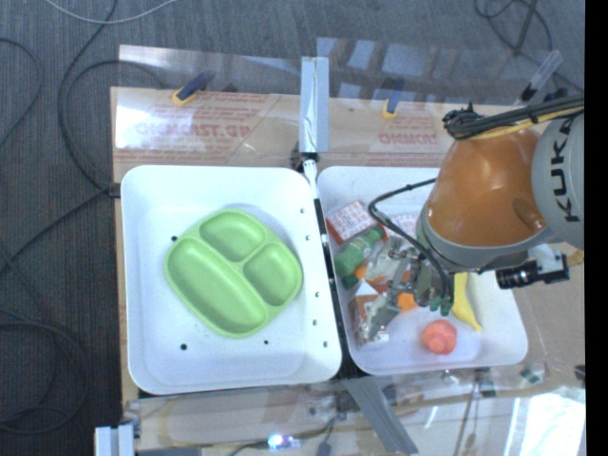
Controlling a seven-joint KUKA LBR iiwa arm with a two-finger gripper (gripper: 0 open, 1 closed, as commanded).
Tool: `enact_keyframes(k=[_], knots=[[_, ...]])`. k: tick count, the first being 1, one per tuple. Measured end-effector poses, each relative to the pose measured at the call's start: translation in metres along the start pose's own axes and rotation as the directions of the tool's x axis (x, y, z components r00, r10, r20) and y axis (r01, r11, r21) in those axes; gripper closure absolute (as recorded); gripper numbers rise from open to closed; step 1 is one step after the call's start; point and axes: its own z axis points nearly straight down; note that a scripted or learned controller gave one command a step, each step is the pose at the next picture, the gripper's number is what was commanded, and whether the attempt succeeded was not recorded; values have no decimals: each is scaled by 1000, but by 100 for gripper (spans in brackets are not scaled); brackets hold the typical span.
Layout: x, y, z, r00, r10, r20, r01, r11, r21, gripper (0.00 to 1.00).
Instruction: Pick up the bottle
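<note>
Reaching in from the right of the frame, the grey arm (pixel 560 174) with its orange band (pixel 484 193) hangs over the right bin (pixel 508 350), and its wrist covers much of that bin's upper half. The gripper (pixel 418 288) sits below and left of the orange band, low over the heap of things in the middle of the bin. Whether the fingers are spread or pressed together cannot be told, because wires and clutter mask them.

The bottle (pixel 356 256), green with an orange cap at its lower left end, lies tilted in the left part of the right bin, just left of the gripper; contact between the two cannot be made out. A red and white packet (pixel 350 218) lies just above the bottle, toward the bin's upper left corner. A clear wrapper (pixel 370 316) lies below the bottle, near the bin's lower left. A yellow banana (pixel 464 302) lies upright to the right of the gripper, and a round red-orange ball (pixel 439 336) rests just below it, near the bin's lower edge.

The left bin (pixel 152 350) holds a green divided plate (pixel 235 272) with three compartments, set at a slant in its middle. Both bins rest side by side on the desk (pixel 237 126), with dark carpet (pixel 57 112) around it.
</note>
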Motion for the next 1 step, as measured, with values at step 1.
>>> enact_keyframes(k=[1], knots=[[-1, 2, -9, 1000, 0, 1, 0, 1000, -3, 100]])
